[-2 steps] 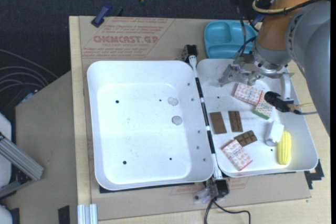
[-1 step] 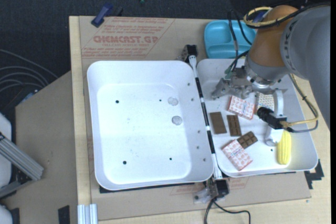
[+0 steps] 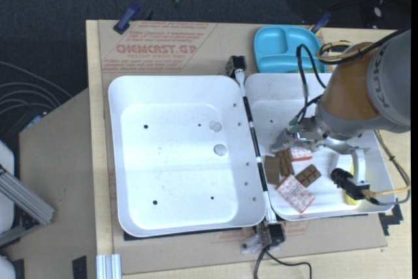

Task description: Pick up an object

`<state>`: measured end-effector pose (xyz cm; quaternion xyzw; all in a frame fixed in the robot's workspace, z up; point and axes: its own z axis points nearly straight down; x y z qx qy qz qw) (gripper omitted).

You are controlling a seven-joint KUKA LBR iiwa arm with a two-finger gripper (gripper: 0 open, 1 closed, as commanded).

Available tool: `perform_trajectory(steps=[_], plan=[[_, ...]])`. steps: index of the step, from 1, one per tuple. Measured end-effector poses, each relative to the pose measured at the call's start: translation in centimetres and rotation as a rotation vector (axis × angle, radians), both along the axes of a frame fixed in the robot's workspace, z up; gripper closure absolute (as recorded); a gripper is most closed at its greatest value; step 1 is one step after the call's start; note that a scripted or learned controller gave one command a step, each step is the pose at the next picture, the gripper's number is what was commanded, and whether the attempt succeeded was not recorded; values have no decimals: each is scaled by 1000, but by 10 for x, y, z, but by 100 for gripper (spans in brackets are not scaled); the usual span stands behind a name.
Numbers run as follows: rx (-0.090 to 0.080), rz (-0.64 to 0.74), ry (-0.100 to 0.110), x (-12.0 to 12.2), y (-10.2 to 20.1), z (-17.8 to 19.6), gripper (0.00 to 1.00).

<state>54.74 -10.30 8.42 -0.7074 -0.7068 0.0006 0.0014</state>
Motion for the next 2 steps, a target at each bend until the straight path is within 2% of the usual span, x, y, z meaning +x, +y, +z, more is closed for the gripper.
perform_trajectory(steps=[1, 2], plan=[[0, 0, -5, 1, 0, 11, 100], [0, 2, -4, -58, 58, 158, 100]])
